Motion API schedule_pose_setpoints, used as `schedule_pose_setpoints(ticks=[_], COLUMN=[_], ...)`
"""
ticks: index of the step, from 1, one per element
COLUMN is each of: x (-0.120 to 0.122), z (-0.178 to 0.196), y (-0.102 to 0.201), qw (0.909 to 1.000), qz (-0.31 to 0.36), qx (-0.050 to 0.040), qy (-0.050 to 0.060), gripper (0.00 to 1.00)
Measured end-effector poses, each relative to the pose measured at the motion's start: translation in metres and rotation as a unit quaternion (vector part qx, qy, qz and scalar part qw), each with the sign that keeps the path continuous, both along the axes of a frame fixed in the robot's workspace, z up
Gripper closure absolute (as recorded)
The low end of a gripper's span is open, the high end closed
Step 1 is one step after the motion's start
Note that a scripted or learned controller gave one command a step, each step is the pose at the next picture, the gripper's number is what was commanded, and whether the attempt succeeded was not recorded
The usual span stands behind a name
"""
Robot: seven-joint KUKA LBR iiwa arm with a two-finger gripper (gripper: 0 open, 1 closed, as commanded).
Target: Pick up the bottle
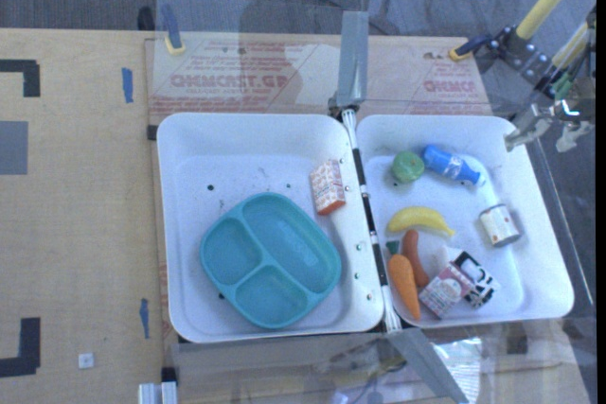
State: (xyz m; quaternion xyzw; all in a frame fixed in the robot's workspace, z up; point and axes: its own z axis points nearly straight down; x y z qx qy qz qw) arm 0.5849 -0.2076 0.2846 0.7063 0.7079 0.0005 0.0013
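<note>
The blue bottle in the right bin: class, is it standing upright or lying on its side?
Lying on its side. The blue bottle stretches lengthwise across the floor of the right bin, beside the green ball, its long side showing.

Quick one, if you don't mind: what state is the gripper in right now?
Gripper: cannot be told; it sits past the right bin's far right corner, apart from the bottle.

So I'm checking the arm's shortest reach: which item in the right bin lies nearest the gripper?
The blue bottle, lying on its side at the bin's back, is closest to the gripper. The green ball, banana and small can lie farther off.
</note>
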Motion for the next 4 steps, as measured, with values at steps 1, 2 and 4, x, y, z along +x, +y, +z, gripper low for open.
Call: schedule_pose_setpoints(ticks=[1, 2, 4], x=[0.017, 0.035, 0.057], z=[-0.091, -0.189, -0.035], y=[0.035, 0.059, 0.125], qw=[1.0, 0.999, 0.9942], qz=[0.008, 0.045, -0.108], qx=[0.0005, -0.0004, 0.0002], qy=[0.001, -0.001, 0.0], gripper=[0.0, 0.0, 1.0])
